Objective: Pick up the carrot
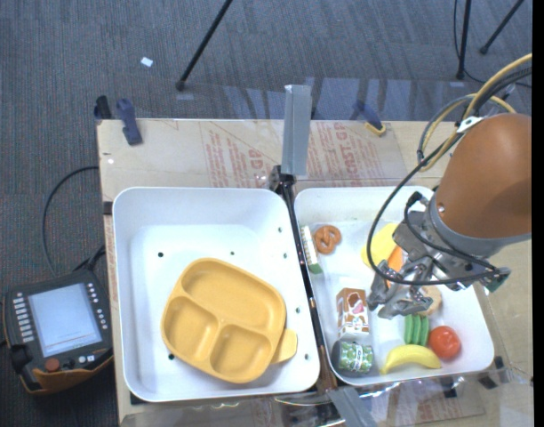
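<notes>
Arm comes in from the right edge of the frame, orange band over the right-hand shallow white bin (482,314). Claw (400,299) sits low in that bin's centre-right; can't tell from here how far its fingers are spread or whether anything is between them.

Small orange carrot (396,259): just a short sliver visible, slanted, right above the claw, lying against a yellow rounded item (380,243). Rest of it is hidden by the wrist.

Same bin: brown pretzel (326,237) upper left, small brown-and-white carton (352,311) left of the claw, green veg packet (354,357) below that, yellow banana (411,358) at the bottom, green pods (416,329) above it, red tomato (444,342) lower right.

Left-hand white bin (148,229) holds a yellow three-compartment plastic tray (223,319). Teach pendant (57,329) on the floor, lower left of frame.
</notes>
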`<state>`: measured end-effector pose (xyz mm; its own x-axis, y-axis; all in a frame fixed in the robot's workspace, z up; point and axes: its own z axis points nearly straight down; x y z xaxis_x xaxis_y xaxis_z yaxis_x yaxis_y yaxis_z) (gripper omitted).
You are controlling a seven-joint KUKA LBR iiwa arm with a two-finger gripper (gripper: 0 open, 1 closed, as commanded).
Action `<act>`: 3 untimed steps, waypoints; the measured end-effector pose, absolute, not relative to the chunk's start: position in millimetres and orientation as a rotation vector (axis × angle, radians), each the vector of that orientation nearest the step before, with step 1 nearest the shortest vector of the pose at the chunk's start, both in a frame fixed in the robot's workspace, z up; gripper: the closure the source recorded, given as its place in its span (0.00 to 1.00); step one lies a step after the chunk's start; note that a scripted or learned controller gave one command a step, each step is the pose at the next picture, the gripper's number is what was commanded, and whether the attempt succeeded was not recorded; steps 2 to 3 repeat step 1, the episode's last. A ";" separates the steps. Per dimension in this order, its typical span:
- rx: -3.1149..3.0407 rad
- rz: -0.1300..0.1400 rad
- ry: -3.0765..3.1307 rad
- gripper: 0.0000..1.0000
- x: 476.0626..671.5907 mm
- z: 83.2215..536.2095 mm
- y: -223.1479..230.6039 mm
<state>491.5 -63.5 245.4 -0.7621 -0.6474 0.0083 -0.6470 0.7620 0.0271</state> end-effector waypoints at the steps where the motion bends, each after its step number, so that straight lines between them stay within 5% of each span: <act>1: 1.354 -0.007 -2.835 1.00 490.2 289.4 -45.4; 3: 1.354 -0.007 -2.835 1.00 490.2 289.4 -45.4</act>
